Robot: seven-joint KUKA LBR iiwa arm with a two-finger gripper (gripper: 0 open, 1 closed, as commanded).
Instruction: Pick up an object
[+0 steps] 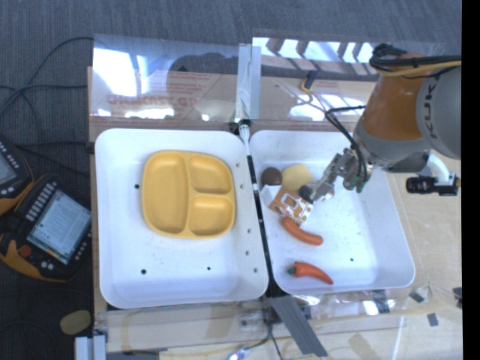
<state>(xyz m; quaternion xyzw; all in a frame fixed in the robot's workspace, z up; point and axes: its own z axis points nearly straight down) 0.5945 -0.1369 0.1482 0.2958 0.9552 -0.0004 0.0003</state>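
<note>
In the right bin (375, 253) lie a patterned orange-and-white packet (291, 206), a pale yellow round piece (296, 175), a small brown ball (271, 176), an orange sausage-like piece (302, 232) and a carrot-like piece (311, 273). My gripper (309, 193) reaches in from the right, its tip low just over the upper right corner of the packet and beside the yellow piece. I see nothing lifted between its fingers.
The left bin (120, 268) holds a yellow divided plate (189, 193). A clear plastic wall (247, 81) stands behind both bins. A handheld controller (45, 223) lies on the floor at the left, with cables around it.
</note>
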